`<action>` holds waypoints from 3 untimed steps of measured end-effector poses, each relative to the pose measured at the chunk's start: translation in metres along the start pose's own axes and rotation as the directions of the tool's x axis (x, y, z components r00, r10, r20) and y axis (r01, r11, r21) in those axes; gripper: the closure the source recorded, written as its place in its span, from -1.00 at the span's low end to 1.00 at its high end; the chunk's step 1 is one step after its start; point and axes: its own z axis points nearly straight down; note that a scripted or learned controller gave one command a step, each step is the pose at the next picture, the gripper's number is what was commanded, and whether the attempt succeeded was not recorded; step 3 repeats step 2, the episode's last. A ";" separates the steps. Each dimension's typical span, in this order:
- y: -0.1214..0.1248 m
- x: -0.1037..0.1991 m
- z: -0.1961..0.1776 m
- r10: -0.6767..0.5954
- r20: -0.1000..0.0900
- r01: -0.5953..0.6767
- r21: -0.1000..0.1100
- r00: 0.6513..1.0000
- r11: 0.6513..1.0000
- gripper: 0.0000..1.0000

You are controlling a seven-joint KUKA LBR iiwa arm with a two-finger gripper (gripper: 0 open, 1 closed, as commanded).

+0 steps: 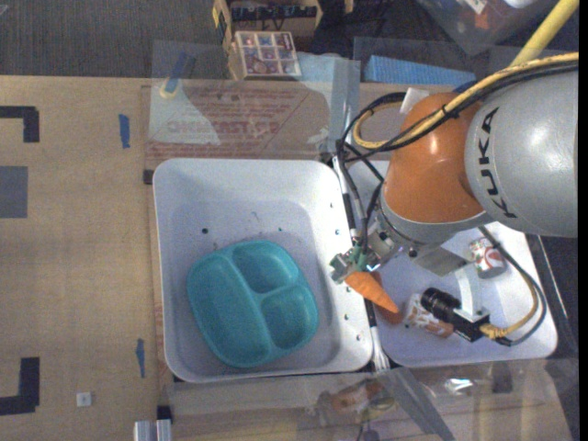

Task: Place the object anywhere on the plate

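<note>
A teal divided plate [250, 303] lies in the left white bin [184, 200], toward its front. An orange toy carrot [372, 288] with a green leafy top lies slanted across the rim between the two bins, leaf end toward the left bin. My gripper [374, 249] is directly above the carrot's leaf end, under the orange wrist band, and the wrist hides most of it. Whether the carrot is between the jaws or resting on the rim cannot be made out.
In the right bin [542, 338] a small red and white object [487, 258] lies near the arm. The arm covers most of that bin. Cardboard boxes and a clear sheet lie beyond the bins at the back.
</note>
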 end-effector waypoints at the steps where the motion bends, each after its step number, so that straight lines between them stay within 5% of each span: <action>1: 0.044 0.076 0.055 -0.251 0.002 0.251 -0.004 0.968 0.968 1.00; 2: 0.043 0.076 0.057 -0.250 0.001 0.250 -0.001 0.968 0.968 -1.00; 3: 0.043 0.076 0.057 -0.250 0.001 0.250 -0.001 0.968 0.968 -1.00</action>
